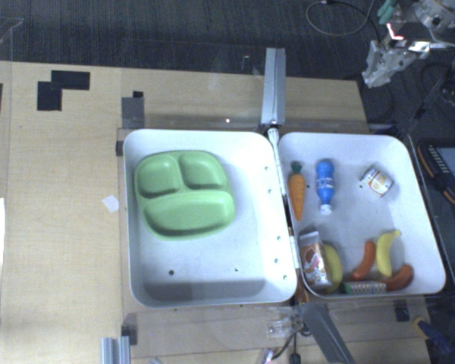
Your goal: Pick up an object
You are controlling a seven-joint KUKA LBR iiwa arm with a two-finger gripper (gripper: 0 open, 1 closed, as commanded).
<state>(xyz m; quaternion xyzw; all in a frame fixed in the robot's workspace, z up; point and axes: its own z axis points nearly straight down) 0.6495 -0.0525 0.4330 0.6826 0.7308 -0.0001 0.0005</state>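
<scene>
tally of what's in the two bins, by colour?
Green: 1, the divided plate in the left bin
Orange: 2, carrot and curved piece in the right bin
Blue: 1, bottle
Yellow: 2, bananas
Red/brown: 1, sausage
Mixed print: 3, small can, packet, tube
Total: 10

A pale grey gripper (381, 63) of blocky, angular metal caps the robot's wrist, lit in places by small red and white glints. Above it sits a rounded light-grey housing edged with an orange band, while thin cables, one green and one pale, loop beside the wrist.
</scene>
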